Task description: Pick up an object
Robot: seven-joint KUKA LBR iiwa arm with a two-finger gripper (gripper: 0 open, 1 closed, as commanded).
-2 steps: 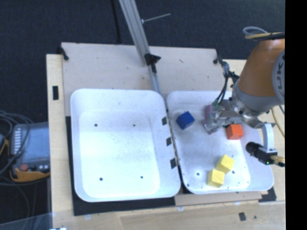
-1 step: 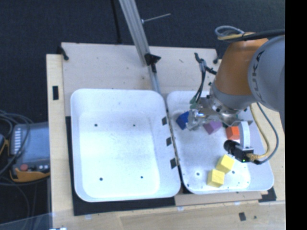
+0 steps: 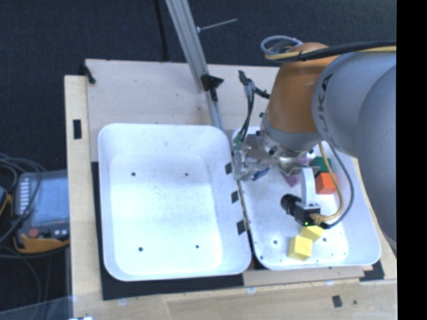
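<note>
Two shallow white bins are sitting side by side. Nothing is lying in the left bin (image 3: 167,199). The gripper (image 3: 250,162) is hovering low over the right bin (image 3: 360,245) near its left wall, seemingly reaching for something; finger state is impossible to tell. Rightward, a yellow block (image 3: 301,247) and an orange block (image 3: 325,183) are waiting; the next move needs a descent onto one.

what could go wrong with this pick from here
1. The gripper sits low at the right bin's left wall, close to the divide between the bins; it may scrape the rim instead of meeting an object.
2. The yellow block lies apart from it near the front edge, and the orange block is partly hidden under the arm, so a closing grasp here may come up with nothing.
</note>
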